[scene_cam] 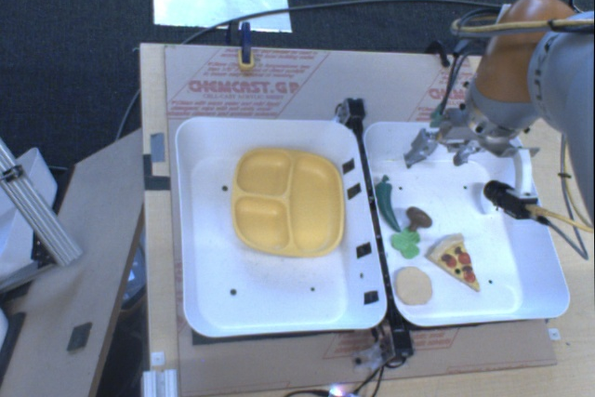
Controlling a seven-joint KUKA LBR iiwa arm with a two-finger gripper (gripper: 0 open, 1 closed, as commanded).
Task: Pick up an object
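My gripper [440, 152] hangs over the far part of the right bin [539, 293], its two fingers spread open with nothing between them. Nearer the camera, several toy foods lie along the bin's left side. They are a green pepper [386, 202], a brown mushroom [418, 218], a green leafy piece [405, 244], a pizza slice [454, 259] and a round tan cookie [414, 285]. The gripper is well above and behind all of them and touches none.
A yellow divided plate [288, 202] lies in the left bin [209, 293]. A black divider with clips [367, 200] separates the bins. A black cable fitting [502, 197] hangs off the wrist over the right bin. Cables trail along the right.
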